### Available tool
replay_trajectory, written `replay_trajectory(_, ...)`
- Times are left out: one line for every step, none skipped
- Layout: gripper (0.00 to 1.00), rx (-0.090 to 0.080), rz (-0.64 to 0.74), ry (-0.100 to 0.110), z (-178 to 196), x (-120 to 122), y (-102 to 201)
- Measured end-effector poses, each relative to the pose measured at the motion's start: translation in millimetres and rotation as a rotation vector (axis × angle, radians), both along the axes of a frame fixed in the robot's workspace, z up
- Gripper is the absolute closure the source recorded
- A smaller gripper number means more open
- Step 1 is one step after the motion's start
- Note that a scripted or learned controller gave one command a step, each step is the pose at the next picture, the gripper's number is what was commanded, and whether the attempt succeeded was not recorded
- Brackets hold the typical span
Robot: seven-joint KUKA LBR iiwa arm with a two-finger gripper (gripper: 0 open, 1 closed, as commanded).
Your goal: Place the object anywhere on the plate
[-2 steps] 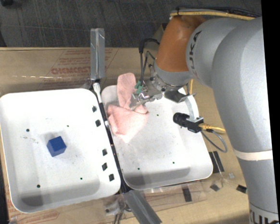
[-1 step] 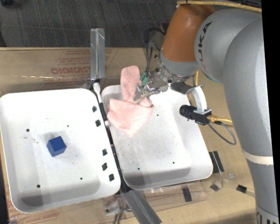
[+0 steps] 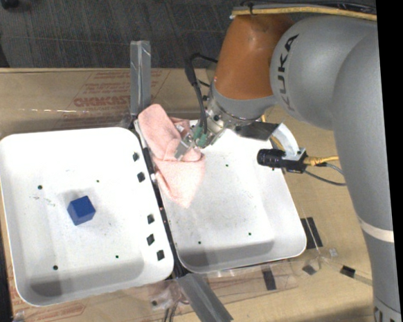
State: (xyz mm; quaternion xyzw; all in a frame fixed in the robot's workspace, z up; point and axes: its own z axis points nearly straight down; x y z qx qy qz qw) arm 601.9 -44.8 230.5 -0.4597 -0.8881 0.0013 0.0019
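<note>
The gripper (image 3: pixel 194 141) sits low at the far left corner of the right bin (image 3: pixel 291 234), its tip down against the pink cloth (image 3: pixel 173 167). Whether it is spread, closed or pinching a fold cannot be told; the tip is small and half lost among the wrinkles, so no hold on the cloth can be claimed.

The cloth is the thing nearest the tip. It lies touching or just under it and reaches away toward the left and toward the camera. Its long axis follows the wall where the two bins meet, with one rounded end bunched up past the tip near the bin's corner and a tapering end trailing down onto the bin floor. The tip meets it on its right edge, nearer the bunched end than the middle.

The blue cube (image 3: pixel 82 209) rests well apart from the tip, far to its left and nearer the camera, alone on the floor of the left bin (image 3: pixel 14 206), beyond the shared wall.

Judging by where the arm (image 3: pixel 319 64) has committed, the cloth looks like the object in hand, and the step looks like an attempt at a grasp. Which surface serves as the plate cannot be told. A lift from here would probably drag the cloth's long tail behind.
</note>
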Motion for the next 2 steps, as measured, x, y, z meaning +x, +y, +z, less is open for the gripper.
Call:
replay_trajectory(1.0,0.001,0.406,-0.001,-5.9,-17.1,53.9)
replay_trajectory(1.0,0.003,0.809,-0.001,5.6,-40.9,97.1)
